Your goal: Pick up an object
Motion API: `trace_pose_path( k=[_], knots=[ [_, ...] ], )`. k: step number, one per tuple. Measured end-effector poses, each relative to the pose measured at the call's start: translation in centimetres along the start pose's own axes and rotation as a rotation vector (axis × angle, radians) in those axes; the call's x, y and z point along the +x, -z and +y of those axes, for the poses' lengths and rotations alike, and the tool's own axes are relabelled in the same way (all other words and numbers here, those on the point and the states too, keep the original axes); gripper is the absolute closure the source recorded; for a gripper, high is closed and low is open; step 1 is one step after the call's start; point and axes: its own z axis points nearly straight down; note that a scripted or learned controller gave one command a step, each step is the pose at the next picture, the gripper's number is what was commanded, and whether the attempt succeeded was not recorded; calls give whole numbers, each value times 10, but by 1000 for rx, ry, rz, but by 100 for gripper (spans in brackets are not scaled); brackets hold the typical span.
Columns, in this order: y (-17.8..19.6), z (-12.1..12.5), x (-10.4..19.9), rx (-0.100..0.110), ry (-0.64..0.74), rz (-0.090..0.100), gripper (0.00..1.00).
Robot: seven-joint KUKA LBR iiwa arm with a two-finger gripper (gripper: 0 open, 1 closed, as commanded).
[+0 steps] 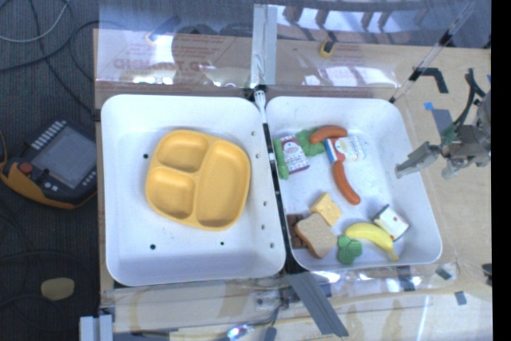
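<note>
Gripper (435, 158) hovers just past the right bin's (417, 141) right rim

My one fixed camera looks down at a slant from above the bench (447, 76), bins side by side, twelve o'clock farthest.

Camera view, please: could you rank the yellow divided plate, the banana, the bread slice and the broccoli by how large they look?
1. Yellow divided plate, by far the largest.
2. Banana.
3. Bread slice; close to the banana in area, so that order is unsure.
4. Broccoli, smallest.
</note>
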Motion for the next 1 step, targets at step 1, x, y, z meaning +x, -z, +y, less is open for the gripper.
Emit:
trace_pose_path(
  k=[1],
  knots=[
    [-146,51,24,2,48,1,0]
  ],
)
